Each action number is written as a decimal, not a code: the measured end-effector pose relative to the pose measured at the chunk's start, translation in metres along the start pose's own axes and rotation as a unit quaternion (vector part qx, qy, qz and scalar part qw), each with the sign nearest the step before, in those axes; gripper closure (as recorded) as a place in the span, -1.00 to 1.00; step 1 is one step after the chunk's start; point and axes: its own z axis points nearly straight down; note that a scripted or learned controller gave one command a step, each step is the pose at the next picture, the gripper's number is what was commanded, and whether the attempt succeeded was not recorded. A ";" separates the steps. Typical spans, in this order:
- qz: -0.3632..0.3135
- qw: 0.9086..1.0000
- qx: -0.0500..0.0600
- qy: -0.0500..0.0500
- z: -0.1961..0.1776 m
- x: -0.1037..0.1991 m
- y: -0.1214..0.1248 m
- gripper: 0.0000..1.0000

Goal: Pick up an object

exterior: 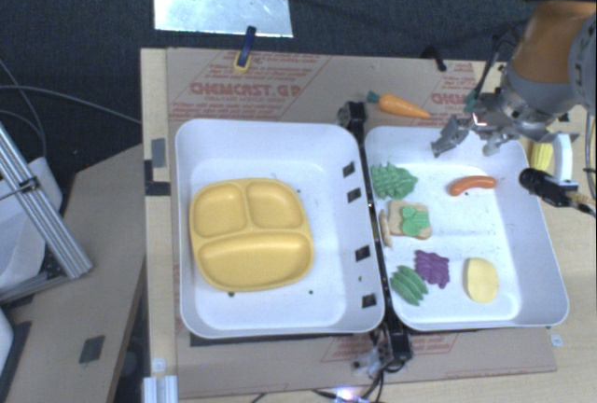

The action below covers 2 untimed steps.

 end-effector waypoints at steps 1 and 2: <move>-0.005 1.000 -0.009 0.001 -0.161 0.080 -0.027 -1.00; -0.003 1.000 -0.010 0.001 -0.331 0.125 -0.068 -1.00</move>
